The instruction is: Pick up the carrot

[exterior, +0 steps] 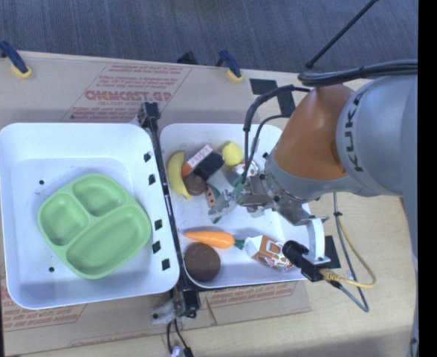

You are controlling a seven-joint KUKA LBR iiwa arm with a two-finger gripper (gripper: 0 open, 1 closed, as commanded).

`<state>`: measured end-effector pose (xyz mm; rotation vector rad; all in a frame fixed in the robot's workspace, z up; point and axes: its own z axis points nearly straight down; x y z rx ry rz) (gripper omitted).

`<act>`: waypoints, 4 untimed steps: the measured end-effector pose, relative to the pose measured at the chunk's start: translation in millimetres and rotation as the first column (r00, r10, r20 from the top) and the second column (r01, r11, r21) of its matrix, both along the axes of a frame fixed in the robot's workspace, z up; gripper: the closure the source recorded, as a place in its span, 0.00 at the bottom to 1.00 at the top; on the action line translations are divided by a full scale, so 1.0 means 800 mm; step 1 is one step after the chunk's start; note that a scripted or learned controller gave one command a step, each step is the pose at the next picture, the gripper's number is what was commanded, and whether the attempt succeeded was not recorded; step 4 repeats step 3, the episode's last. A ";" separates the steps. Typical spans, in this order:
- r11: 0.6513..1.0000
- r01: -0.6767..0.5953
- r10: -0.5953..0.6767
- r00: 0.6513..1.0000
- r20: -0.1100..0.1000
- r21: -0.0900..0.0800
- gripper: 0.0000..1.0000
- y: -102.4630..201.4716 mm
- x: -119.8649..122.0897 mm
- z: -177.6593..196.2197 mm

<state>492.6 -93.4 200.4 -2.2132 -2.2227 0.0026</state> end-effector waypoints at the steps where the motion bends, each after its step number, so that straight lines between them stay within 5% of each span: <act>1: 1.000 -0.003 0.003 1.000 -0.001 -0.001 0.00 0.001 -0.017 -0.137; 2: 1.000 -0.009 0.009 1.000 -0.002 0.000 1.00 0.001 -0.017 -0.124; 3: 1.000 -0.003 0.003 1.000 0.004 -0.002 1.00 0.025 0.062 0.007; 4: 1.000 -0.003 0.003 1.000 0.004 -0.002 1.00 0.025 0.062 0.007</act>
